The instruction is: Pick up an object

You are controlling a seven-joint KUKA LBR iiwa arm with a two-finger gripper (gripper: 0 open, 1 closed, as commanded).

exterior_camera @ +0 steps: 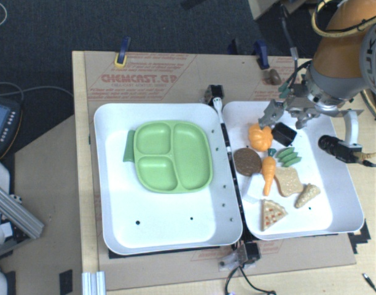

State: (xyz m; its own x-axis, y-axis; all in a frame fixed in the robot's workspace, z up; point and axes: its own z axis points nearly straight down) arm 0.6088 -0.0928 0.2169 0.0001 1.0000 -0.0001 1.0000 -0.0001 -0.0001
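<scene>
Arm: the grey KUKA arm (341, 54) with its orange band reaches in from the right and hangs over the far part of the right bin.
Jaws: the gripper (285, 110) sits above the upper middle of the right bin; its jaws look spread apart, with nothing seen between them. The left finger (271, 112) points down toward the orange fruit.
Right bin: the white bin (348, 195) holds a cluster of toy foods near its middle and left.
Orange fruit: a small orange pumpkin-like piece (260, 137) lies just below the gripper, close to the left finger.
Black block: a small black block (283, 133) lies just right of the orange fruit, under the gripper.
Brown disc: a round brown cookie-like piece (247, 161) lies below the orange fruit, near the bin's left wall.
Carrot: an orange carrot (269, 174) lies upright in the view, beside the brown disc, its green top (289, 157) to the upper right.
Bread: a tan slice (289, 181) touches the carrot's right side; a smaller tan wedge (308, 195) lies just right of it.
Pizza: a triangular slice (272, 214) lies nearest the front of the bin.
Left bin: the white bin (114, 214) holds a green divided plate (172, 155) with three compartments.
Counter: brown board (151, 72) under both bins, with red lettering.
</scene>
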